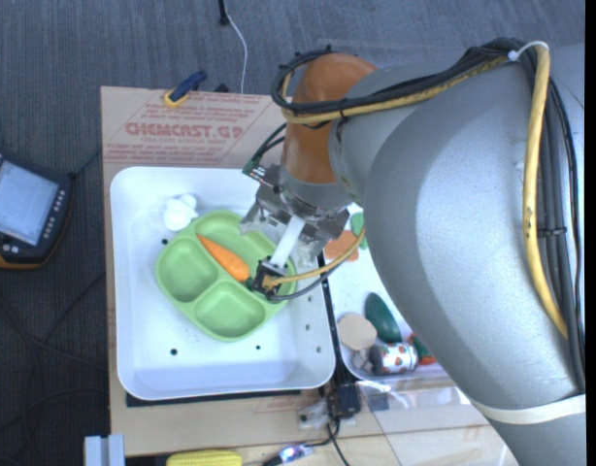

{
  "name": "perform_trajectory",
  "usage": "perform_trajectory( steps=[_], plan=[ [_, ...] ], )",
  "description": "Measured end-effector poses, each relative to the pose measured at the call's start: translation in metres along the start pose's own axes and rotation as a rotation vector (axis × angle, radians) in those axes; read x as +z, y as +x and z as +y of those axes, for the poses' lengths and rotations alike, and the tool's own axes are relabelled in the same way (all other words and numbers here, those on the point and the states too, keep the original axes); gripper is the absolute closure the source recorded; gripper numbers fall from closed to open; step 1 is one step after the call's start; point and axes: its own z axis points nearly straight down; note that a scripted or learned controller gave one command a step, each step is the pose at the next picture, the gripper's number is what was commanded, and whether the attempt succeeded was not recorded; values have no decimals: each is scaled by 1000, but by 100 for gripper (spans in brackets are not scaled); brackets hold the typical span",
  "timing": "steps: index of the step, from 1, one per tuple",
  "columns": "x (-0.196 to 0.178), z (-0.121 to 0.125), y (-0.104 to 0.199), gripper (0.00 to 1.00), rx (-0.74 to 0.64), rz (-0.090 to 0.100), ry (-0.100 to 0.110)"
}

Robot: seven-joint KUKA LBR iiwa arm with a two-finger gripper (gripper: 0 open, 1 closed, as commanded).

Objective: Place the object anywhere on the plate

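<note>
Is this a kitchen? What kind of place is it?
Probably a robot lab, not a kitchen. A big grey robot arm reaches over a white bin, a carrot lies on a green divided plate inside it, and a handheld control screen sits on the carpet beside it.

This looks like a robotics lab. A bulky grey industrial robot arm (473,221) strung with yellow cable reaches in from three o'clock over a shallow white plastic bin (143,328). The bin holds a green three-part plastic plate (186,268) and rests on red-printed brown cardboard (182,129). At nine o'clock a grey handheld control pendant with a screen (21,207) lies on grey office carpet (75,37).
</note>
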Motion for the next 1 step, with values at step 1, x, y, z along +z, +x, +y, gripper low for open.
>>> perform_trajectory(
  steps=[1],
  plan=[
    [-8, -30, 1, 0, 5, 0, 0]
  ],
)
